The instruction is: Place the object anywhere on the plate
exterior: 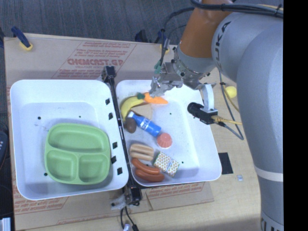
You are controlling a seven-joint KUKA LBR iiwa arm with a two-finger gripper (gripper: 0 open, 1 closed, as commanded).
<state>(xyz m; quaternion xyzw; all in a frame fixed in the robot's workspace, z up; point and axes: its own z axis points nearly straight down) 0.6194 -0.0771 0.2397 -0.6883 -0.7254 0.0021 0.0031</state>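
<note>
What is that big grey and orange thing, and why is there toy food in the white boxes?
That is a robot arm, reaching in from the right. The camera sits above the bench and looks down at a slant. At the arm's tip is a gripper, like a hand with two fingers. It hangs over the right bin, just above a toy carrot. I cannot tell if it is holding the carrot. Also in that bin are a banana, a blue bottle, a hot dog, a sausage and a checkered packet. The left bin holds a green plate with three sections, where the robot should put something.
</note>
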